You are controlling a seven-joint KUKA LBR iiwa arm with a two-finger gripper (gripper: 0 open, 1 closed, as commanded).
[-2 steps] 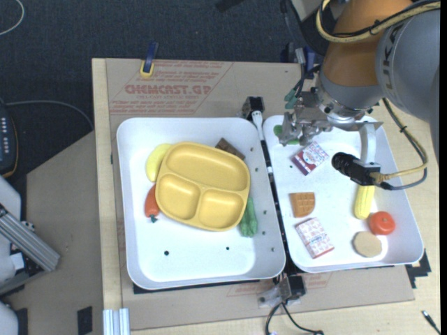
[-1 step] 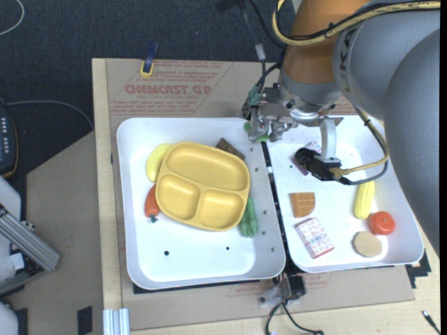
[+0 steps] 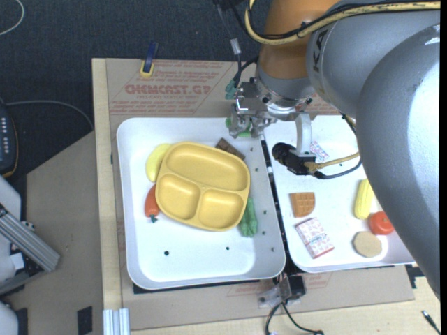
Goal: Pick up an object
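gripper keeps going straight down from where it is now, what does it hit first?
Likely the back rim of the left bin, near the brown item by the yellow tray. The gripper hangs over that corner by the divide between bins; depth is unclear from one slanted view.

tray [image 3: 202,185] in left bin [image 3: 133,208], waffle [image 3: 302,203] right

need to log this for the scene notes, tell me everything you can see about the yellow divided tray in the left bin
The yellow divided tray looks like smooth moulded plastic, rounded at the corners, with one long compartment and two smaller ones. It lies open side up, turned at a slant, in the left bin. It covers part of a yellow piece, an orange-red piece, a green piece and a dark brown piece at its edges.
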